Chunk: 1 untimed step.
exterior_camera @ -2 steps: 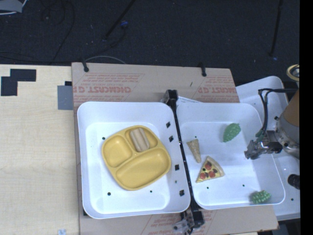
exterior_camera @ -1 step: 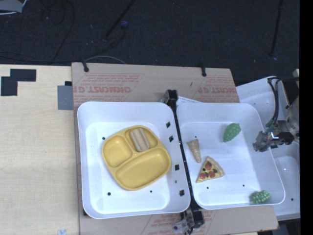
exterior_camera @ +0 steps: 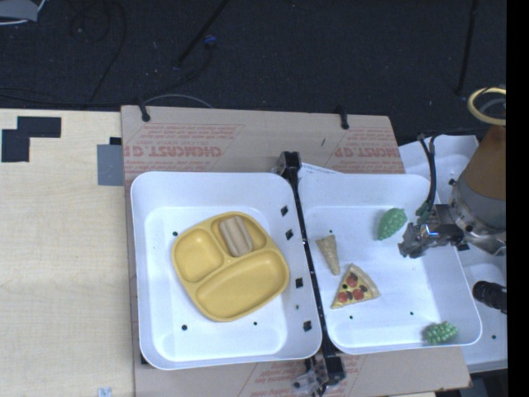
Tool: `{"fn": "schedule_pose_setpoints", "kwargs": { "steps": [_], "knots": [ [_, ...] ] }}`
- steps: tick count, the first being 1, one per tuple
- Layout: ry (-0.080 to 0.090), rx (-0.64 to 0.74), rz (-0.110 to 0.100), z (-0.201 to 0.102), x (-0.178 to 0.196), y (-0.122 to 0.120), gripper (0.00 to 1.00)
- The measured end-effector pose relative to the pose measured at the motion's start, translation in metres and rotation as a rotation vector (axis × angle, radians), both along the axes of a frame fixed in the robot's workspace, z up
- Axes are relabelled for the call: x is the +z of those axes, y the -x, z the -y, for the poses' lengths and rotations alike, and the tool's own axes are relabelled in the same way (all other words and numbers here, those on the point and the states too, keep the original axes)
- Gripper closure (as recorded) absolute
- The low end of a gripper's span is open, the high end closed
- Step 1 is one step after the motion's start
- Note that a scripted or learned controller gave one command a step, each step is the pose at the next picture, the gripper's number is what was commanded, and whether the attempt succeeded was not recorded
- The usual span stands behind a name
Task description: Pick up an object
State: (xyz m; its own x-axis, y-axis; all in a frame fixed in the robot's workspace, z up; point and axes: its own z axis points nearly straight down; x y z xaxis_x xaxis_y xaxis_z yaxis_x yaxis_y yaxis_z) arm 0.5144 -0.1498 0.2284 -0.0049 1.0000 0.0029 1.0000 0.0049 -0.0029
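Dark carpet with loose black cables fills the top of the frame, and a pale wooden tabletop [exterior_camera: 58,263] sits below it on the left. On the tabletop lies a brown cardboard sheet with red print [exterior_camera: 248,143], and on that sheet two shallow white plastic bins sit side by side, touching in the middle.

The left white bin [exterior_camera: 157,213] holds a yellow plastic plate with three sections [exterior_camera: 230,265]. A small tan bread-like piece [exterior_camera: 238,235] lies in the upper right section of the plate.

The right white bin [exterior_camera: 364,190] holds four small toys. A tan cone-shaped piece [exterior_camera: 328,252] lies near the left side of this bin. Just below and to the right of it lies a toy pizza slice with red dots [exterior_camera: 355,287]. A green leafy toy [exterior_camera: 392,222] sits in the upper right part of the bin. A small green bunch of toy grapes [exterior_camera: 440,332] rests in the lower right corner, well apart from the others.

The grey robot arm with an orange band [exterior_camera: 488,176] comes in from the right edge of the frame. Its end effector [exterior_camera: 417,242] hangs over the right side of the right bin, just right of the green leafy toy. I cannot tell how it is set, since it looks dark and small, and I see no toy in it.
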Motion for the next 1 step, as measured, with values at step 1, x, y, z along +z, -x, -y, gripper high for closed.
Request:
{"fn": "schedule_pose_setpoints", "kwargs": {
  "steps": [1],
  "knots": [
    [0.0, 0.0, -0.001, -0.0537, -0.0092, -0.0072, 1.0]
  ]
}}
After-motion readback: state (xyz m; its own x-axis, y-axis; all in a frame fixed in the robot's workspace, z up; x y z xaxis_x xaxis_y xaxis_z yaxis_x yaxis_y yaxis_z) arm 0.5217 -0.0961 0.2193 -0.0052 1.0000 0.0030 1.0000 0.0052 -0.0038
